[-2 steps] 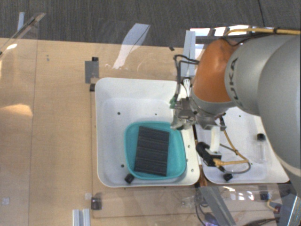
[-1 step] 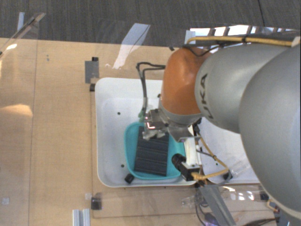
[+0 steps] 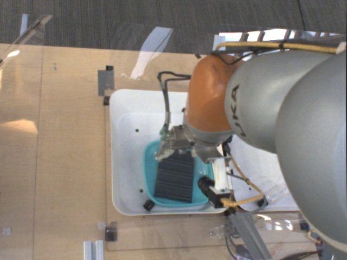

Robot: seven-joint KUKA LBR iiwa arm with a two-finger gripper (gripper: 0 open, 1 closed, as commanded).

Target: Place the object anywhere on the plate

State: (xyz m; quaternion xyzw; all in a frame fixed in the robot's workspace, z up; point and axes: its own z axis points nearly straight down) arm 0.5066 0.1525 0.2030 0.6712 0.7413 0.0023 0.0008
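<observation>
The pincer (image 3: 172, 145) hangs over the upper edge of the turquoise plate (image 3: 150, 158) in the left white bin (image 3: 122, 145) on the table (image 3: 59, 145). A dark ribbed block (image 3: 175, 179) lies flat on the plate, just below the pincer. Whether the pincer is spread or pressed together, I cannot tell.

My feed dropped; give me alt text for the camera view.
The arm's gripper hangs over a teal plate in the left white bin, with a dark ribbed block lying on the plate. The grey-and-orange arm covers the right side.
</observation>
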